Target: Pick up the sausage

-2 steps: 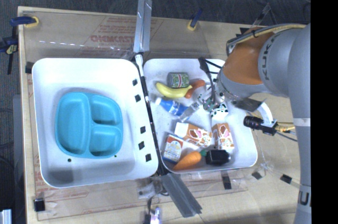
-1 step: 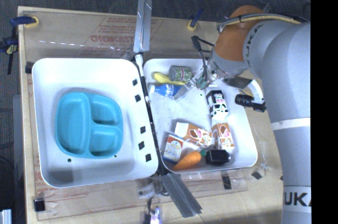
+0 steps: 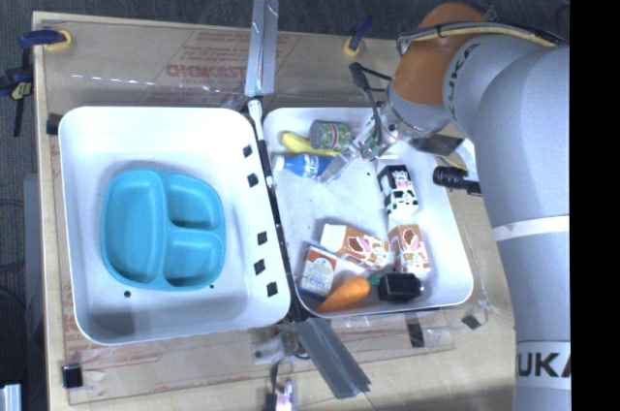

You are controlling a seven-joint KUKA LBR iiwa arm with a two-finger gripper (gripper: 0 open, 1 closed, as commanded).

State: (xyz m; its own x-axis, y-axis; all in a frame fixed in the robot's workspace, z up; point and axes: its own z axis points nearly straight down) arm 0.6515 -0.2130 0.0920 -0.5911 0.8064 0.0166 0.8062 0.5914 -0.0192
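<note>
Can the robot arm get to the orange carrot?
Probably yes. The carrot lies uncovered at the near edge of the right bin, and the gripper hangs over that same bin's far end.

Hidden and unclear parts in the right bin

The gripper (image 3: 366,143), at the upper middle of the right bin (image 3: 455,235), is too small and cluttered to tell its fingers' stance. The can (image 3: 330,133) and bottle (image 3: 308,166) beside it are partly covered by it. The arm (image 3: 513,128) runs off the frame's right and lower edges, hiding the bin's right rim. No sausage can be told apart among the lower packets (image 3: 363,247).
</note>
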